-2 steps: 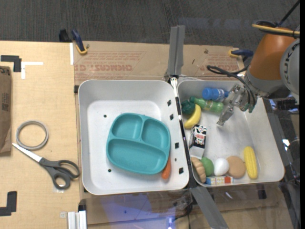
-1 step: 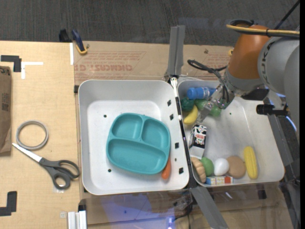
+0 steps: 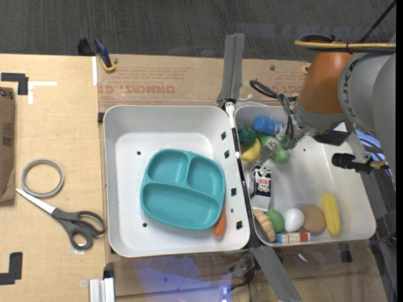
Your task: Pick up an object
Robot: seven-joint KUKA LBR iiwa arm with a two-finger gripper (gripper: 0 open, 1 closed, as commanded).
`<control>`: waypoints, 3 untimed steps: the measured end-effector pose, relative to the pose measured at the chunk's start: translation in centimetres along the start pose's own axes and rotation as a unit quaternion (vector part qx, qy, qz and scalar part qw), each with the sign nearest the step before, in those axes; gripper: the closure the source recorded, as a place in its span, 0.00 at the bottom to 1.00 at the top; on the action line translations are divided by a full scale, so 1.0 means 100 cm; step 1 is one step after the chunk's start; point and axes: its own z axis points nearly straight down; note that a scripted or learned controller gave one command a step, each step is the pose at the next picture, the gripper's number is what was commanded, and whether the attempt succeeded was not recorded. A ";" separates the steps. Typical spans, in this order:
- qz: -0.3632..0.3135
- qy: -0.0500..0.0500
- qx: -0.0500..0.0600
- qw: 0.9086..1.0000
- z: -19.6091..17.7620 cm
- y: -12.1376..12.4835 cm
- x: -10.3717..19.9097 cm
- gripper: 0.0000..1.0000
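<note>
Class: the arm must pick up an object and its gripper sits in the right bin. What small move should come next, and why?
Probably a short, straight descent. The two-finger gripper hangs at the far left of the right white bin, over a small round green object, with a yellow banana-shaped toy and a blue object crowding close by, so sideways travel risks bumping them.

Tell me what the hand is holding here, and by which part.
Cannot be told: the hand sits low over the green object in the right bin.
</note>
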 end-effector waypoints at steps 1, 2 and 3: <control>0.031 0.000 0.000 1.000 0.000 -0.025 0.016 0.00; 0.031 0.001 0.002 1.000 -0.008 -0.026 0.016 1.00; 0.030 0.000 0.002 1.000 -0.008 -0.026 0.016 0.00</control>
